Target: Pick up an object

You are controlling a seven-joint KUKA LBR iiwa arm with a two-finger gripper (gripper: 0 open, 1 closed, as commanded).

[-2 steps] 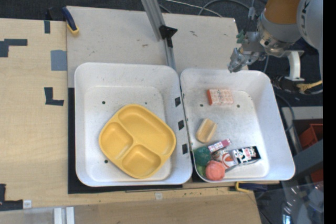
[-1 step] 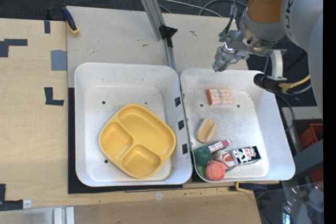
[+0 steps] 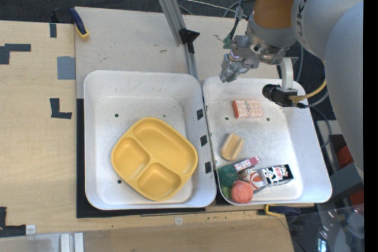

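Partial letters "UK" on grey arm, packet print unreadable

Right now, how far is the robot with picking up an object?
Nothing looks done yet: the pink box, the tan block and the small packets beside the red ball all lie in the right bin, and the yellow tray lies in the left bin. In hand: nothing shows at the gripper, which hangs above the right bin's far edge. Left: descending, grasping and lifting.
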